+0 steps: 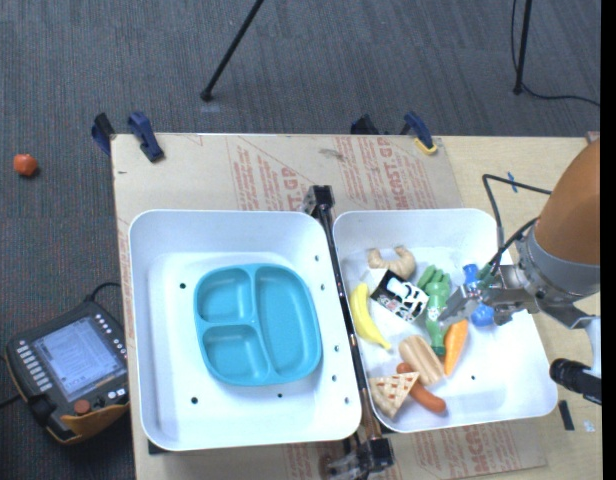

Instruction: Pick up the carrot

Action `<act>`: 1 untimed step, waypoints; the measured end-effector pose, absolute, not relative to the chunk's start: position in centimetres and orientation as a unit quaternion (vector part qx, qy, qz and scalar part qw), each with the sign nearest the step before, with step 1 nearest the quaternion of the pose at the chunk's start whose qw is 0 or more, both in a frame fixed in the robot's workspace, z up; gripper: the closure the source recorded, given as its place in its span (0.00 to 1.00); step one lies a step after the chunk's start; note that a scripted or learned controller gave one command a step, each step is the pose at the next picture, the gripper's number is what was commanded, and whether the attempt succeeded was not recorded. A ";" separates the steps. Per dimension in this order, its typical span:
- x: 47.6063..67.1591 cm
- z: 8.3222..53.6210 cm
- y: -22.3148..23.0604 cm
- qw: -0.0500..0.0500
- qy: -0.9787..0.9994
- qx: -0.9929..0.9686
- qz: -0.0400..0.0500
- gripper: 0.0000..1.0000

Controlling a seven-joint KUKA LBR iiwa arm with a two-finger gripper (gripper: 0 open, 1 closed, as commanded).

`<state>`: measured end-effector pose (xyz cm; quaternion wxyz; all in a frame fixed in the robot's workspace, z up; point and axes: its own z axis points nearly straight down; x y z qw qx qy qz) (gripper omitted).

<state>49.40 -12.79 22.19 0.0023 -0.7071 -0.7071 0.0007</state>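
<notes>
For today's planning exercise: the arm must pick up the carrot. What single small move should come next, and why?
Probably a short drop straight down onto the carrot. The gripper sits just over its top end in the right bin, and nothing is seen between its fingers. The green toy crowds its left, so keep the descent narrow.

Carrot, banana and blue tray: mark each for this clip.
carrot point(455, 345), camera view, middle of its orange body in the right bin.
banana point(366, 317), camera view, middle of its yellow curve.
blue tray point(257, 324), camera view, divider ridge near its centre, in the left bin.
</notes>
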 end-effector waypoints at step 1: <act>52.4 10.3 -14.0 -0.006 -0.720 -0.694 -0.003 0.00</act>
